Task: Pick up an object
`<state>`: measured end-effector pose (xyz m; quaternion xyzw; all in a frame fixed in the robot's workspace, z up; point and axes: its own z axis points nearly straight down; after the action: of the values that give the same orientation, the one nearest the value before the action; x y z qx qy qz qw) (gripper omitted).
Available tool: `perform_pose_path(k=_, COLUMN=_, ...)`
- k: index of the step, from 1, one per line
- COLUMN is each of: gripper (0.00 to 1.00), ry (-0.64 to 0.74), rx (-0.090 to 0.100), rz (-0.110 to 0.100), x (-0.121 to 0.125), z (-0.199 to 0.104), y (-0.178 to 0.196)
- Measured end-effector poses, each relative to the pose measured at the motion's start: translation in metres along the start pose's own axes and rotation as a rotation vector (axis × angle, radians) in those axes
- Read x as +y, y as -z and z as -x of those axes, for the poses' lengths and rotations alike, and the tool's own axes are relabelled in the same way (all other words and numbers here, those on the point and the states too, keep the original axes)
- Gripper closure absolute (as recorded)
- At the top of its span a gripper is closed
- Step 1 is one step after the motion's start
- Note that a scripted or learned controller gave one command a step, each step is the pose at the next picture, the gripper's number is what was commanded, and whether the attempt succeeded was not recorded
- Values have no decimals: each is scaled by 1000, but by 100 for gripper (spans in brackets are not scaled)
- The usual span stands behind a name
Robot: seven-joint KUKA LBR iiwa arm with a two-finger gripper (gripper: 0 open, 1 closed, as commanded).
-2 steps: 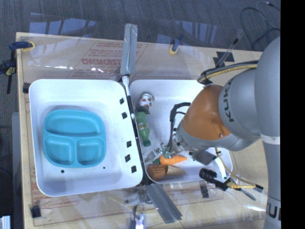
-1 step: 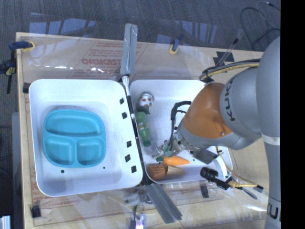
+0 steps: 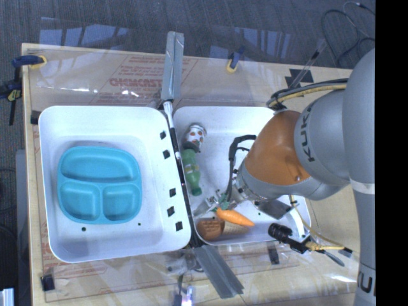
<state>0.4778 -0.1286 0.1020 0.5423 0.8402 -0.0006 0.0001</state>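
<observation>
target: small orange tapered plastic carrot [image 3: 234, 217] | handling: I'm judging it light, stiff, slippery; taking it mid-body | my gripper [image 3: 224, 199]: hovering close; opening — cannot tell

Grey rounded arm [image 3: 347, 126] with a glossy orange band [image 3: 275, 150], dark KUKA lettering [image 3: 308, 136] on the grey shell, black cable [image 3: 237, 146] looping beside the wrist

Single fixed camera above bench [image 3: 95, 65], looking down at slant on both bins [image 3: 51, 171].
</observation>
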Motion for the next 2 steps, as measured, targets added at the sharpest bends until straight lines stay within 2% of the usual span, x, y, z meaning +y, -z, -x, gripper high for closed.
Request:
perform_pose_path(k=1, gripper=0, ry=71, rx=-16, rz=-2, x=25, z=5, y=-8)
perform_pose_path(k=2, gripper=0, ry=211, rx=-15, rz=-18, x=48, z=12, y=-9)
